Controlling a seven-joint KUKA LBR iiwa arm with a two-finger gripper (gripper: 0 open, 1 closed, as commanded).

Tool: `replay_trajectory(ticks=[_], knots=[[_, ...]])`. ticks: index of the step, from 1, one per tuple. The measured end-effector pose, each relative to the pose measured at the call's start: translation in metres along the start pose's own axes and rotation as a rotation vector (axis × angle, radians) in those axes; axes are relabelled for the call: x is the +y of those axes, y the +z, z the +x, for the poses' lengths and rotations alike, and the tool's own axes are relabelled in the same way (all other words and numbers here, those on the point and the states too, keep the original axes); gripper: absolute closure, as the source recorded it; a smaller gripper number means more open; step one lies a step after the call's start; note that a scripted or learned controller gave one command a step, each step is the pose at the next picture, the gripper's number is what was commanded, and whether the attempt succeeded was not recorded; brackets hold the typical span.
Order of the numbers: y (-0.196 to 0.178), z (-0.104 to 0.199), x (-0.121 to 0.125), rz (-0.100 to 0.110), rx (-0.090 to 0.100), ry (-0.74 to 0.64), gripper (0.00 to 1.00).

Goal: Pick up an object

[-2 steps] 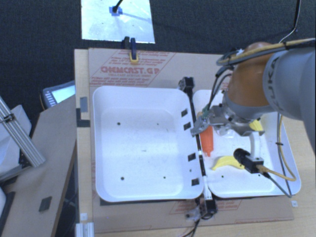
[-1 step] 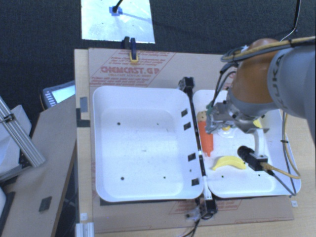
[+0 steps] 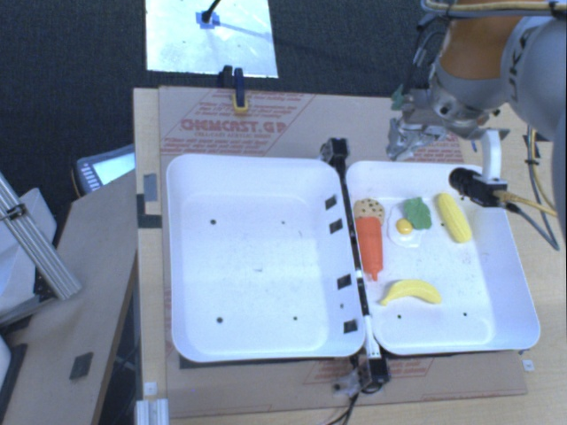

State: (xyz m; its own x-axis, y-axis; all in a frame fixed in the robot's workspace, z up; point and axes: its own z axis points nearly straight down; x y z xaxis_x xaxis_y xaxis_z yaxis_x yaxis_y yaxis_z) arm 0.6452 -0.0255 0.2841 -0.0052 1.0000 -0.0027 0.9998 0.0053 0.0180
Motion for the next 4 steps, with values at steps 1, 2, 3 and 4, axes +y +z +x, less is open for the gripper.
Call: replay_trajectory(ticks=[1, 2, 3, 4], knots=[[-0.061, 0.069, -0.034, 0.011, 0.005, -0.005, 1.0], [-0.132, 0.132, -0.068, 0.01, 0.007, -0.007, 1.0], [-0.163, 0.215, -0.06, 0.011, 0.007, -0.007, 1.0], [-0.161, 0.209, -0.06, 0.016, 0.003, 0.0, 0.0]])
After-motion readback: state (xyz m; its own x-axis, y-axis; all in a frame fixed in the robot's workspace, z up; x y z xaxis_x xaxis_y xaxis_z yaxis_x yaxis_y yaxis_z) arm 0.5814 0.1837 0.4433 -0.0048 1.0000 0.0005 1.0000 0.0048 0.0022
